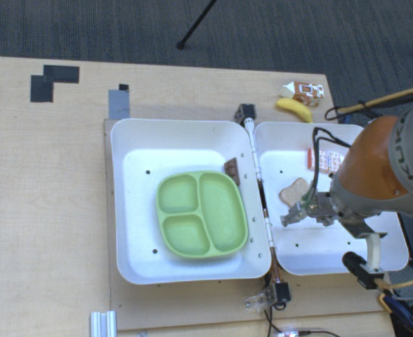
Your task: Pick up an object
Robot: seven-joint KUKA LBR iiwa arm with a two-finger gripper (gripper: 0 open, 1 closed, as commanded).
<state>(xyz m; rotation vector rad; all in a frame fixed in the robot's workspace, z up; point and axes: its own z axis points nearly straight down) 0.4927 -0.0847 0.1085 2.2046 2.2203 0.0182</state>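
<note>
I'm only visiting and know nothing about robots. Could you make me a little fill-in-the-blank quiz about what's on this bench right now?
1. The light green plastic divided plate has ___ compartments.
2. That plate lies in the ___ shallow white bin.
3. The yellow banana lies ___ the bins, on the wooden bench.
4. The two-finger gripper is over the ___ shallow white bin.

Missing words: three; left; outside; right

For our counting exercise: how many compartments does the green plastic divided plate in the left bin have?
3. The green plastic divided plate has one compartment at its upper left, one at its lower left, and one long compartment down its right side. None looks hidden.
</note>
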